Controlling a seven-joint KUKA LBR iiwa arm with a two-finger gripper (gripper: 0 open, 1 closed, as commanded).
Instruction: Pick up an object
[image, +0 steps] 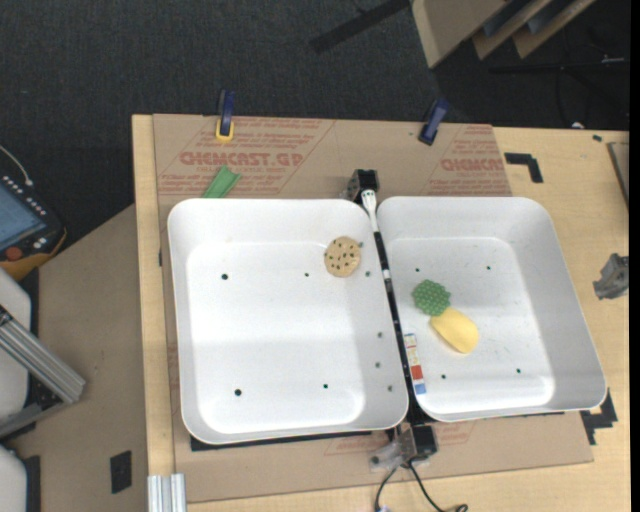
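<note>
Judging the hand's state is beyond me from this view. A small grey shape (611, 277) at the right edge of the counter (120, 330) is cut off and I cannot identify it. In the right bin (540, 240) a yellow lump (456, 331) lies just beside a green knobbly piece (431, 296). A speckled cookie (342, 257) sits in the left bin (270, 350), near the dividing rim.

A brown cardboard sheet (300, 150) with red lettering covers the tabletop (110, 330) at the frame's middle. Two blue clamps (226, 108) pin its upper edge. A green strip (221, 182) lies at upper left, near the left clamp.
</note>
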